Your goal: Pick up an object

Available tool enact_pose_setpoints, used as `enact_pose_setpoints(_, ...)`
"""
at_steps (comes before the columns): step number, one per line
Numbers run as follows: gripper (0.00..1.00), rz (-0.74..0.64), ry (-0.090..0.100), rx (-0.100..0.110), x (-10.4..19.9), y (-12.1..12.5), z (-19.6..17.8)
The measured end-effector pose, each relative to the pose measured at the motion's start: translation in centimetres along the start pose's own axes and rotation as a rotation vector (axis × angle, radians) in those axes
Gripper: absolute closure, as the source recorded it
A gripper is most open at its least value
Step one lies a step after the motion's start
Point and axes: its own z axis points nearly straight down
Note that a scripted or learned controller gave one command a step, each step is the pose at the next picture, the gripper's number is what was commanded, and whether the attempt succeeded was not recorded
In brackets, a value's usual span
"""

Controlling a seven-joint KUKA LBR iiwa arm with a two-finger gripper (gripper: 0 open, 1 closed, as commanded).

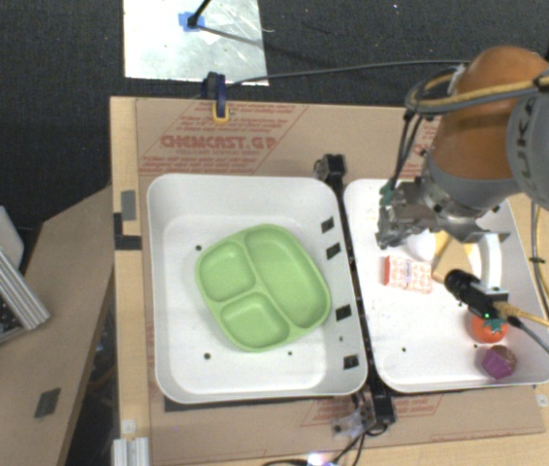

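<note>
My gripper (391, 229) hangs low over the back left part of the right bin (420, 362), just above and left of a small pink-and-white checked packet (408, 275). A yellow item (440, 247) pokes out from under the wrist beside the packet. Toward the bin's front right lie an orange ball-like thing (489, 329) and a purple block (499, 362). I see nothing held in the gripper, and the arm's body hides much of the bin's back.
The left bin (173, 260) holds a green divided plate (261, 286) near its middle. The dark divider (347, 280) with clips runs between the bins. Brown cardboard (226, 134) lies under both bins.
</note>
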Motion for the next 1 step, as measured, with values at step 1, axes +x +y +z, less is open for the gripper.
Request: enact_pose_setpoints(1,1.00,0.001,0.000,-0.002,4.50,2.67,-0.46)
